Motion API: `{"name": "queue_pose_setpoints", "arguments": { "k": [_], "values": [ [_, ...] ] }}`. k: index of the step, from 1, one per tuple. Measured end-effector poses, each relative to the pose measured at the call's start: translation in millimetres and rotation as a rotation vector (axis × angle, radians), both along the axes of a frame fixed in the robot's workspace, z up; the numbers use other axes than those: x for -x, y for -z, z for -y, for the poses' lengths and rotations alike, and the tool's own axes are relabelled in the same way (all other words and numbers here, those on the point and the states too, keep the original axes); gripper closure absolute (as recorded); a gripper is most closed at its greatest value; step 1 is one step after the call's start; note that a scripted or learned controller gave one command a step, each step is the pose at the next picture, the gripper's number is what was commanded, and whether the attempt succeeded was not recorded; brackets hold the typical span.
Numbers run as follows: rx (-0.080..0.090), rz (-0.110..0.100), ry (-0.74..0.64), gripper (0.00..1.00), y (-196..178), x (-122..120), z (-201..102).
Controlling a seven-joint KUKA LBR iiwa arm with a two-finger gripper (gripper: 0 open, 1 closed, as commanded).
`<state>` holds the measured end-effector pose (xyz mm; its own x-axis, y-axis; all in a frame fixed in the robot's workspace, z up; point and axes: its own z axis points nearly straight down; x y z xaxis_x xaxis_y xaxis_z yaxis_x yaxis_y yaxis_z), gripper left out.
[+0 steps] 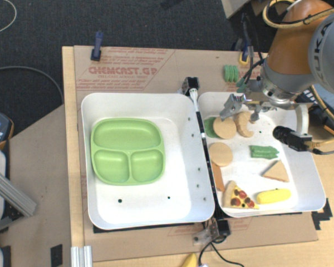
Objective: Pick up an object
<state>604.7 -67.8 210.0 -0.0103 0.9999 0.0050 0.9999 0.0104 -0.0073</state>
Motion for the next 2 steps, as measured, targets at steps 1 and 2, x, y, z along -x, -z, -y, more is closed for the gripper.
{"name": "queue_pose_setpoints", "arguments": {
  "k": [1,2],
  "values": [
    [0.003,0.002,0.015,0.00,123,22,30],
    [0.007,0.016,0.008,0.00,96,-51,36]
  ]
}}
